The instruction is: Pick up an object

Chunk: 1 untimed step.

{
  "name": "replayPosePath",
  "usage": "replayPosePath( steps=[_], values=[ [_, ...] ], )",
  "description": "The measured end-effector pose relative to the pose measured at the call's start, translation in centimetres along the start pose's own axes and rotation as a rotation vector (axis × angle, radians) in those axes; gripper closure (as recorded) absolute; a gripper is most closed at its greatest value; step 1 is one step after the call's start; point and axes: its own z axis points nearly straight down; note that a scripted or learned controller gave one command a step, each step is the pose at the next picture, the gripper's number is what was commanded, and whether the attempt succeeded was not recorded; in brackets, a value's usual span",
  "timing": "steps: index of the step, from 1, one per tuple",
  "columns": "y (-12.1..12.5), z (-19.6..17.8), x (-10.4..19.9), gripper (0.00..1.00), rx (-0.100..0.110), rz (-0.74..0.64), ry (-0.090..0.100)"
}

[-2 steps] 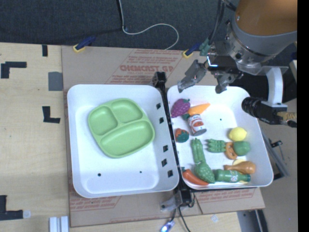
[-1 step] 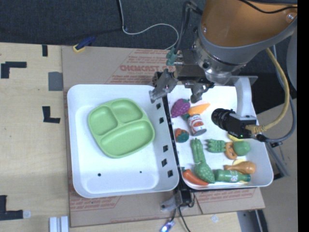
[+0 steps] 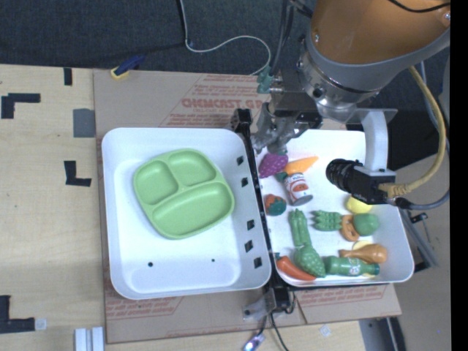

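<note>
Purple grapes toy (image 3: 273, 164): lying just below the hand (image 3: 280, 134), in the right bin (image 3: 398, 265) near the divider. Hand's opening impossible to tell, nothing visibly held. Best lowered straight down, centred over the cluster, clear of the small can (image 3: 297, 187) just beyond.

**One fixed camera, high above the worktop, looking down at a slant**

The single view sits above the worktop (image 3: 44, 196) and tilts downward, so both white bins fall inside the picture side by side: the left bin (image 3: 121, 269) takes the middle of the frame, the right bin (image 3: 391, 232) lies toward the right side. The far edge of the worktop meets dark carpet (image 3: 88, 13) along the top. The arm (image 3: 373, 28) enters from the upper right and, being nearer the lens, looms large and is cut off by the frame's top edge. The bottom of the frame crops the worktop's near edge.
</note>
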Motion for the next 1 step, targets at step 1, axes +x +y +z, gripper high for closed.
replayPosePath(
  steps=[1],
  values=[
    [3.36,-6.07,5.74,1.0,-0.008,-0.001,0.003]
  ],
)
